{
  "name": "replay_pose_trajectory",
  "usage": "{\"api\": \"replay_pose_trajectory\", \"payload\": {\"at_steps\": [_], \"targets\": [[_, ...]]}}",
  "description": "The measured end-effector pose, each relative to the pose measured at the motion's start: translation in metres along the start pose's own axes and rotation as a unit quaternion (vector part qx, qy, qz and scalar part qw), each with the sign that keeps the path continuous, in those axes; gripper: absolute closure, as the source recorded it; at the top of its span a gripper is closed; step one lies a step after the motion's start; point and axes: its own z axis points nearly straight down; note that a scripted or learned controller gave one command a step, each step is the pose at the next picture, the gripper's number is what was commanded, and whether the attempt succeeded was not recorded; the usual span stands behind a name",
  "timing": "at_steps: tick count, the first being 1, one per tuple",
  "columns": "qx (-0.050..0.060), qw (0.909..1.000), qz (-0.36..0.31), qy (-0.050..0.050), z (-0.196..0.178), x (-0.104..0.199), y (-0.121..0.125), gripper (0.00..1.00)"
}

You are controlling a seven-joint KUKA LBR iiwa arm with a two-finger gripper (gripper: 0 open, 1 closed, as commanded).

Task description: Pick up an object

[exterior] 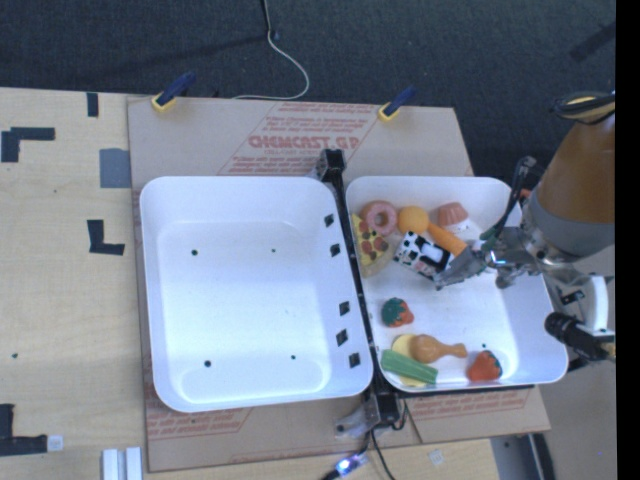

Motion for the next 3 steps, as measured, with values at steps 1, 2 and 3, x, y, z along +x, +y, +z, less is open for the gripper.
{"api": "replay_pose_trajectory", "payload": {"at_steps": [1, 2, 3], "targets": [[0.003, 1.0000, 0.000, -0.001, 0.132, 0.049, 0.000, 0.00], [0.002, 1.0000, 0.000, 0.001, 0.117, 0.049, 0.001, 1.00], [-0.001, 1.0000, 0.000, 0.000, 0.075, 0.047, -0.003, 1.00]]}}
